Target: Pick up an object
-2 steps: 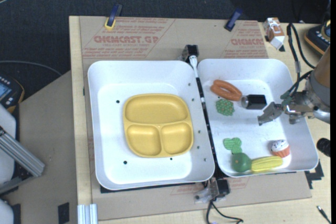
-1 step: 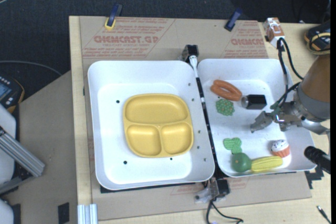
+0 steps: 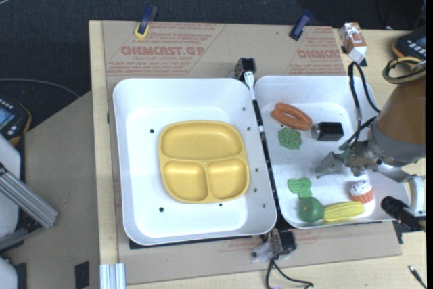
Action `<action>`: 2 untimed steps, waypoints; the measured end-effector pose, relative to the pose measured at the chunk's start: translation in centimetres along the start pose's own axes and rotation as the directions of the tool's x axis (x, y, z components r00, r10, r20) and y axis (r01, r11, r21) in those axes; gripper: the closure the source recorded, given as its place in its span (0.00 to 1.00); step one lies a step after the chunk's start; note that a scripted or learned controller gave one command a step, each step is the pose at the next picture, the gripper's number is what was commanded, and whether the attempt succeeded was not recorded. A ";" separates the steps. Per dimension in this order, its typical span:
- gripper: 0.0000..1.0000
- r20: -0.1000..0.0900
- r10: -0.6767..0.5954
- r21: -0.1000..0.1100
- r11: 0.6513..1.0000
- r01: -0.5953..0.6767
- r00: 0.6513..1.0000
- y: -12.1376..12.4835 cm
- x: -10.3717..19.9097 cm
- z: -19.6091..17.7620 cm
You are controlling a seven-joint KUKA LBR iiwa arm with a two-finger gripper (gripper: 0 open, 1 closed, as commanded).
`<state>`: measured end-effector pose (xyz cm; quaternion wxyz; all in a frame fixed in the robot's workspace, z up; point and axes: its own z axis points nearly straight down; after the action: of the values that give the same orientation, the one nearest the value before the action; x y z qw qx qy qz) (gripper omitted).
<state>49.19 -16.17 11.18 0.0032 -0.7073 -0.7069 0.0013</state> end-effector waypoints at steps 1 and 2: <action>0.00 0.000 0.000 -0.002 1.000 0.000 1.000 -0.1 0.1 2.9; 1.00 0.002 0.001 -0.007 1.000 -0.001 1.000 0.0 0.0 1.7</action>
<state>49.20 -16.15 9.49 -0.0001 -0.7077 -0.7065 -0.0002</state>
